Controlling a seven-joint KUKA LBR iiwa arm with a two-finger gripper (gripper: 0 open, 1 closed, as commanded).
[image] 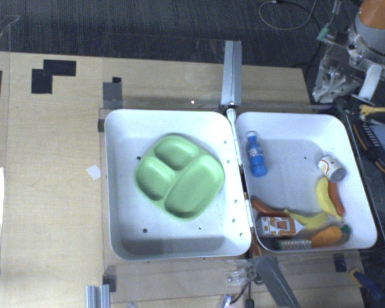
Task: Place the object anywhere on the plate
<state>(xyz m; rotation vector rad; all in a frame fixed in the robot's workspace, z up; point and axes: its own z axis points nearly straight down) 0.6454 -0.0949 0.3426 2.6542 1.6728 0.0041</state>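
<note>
Step in hand: pick one object from the right bin.

Gripper (337, 85), finger state indeterminate, hangs beyond the right white bin (295, 130); approach the isolated blue plastic bottle (256, 154) vertically, then carry to the green three-compartment plate (179, 176).

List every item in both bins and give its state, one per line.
green plate: flat in left bin, nothing on it
blue bottle: lying on its side, right bin
small can: tipped over
banana: lying flat
carrot: against the near wall
gripper: above the bench, past the right bin
</note>
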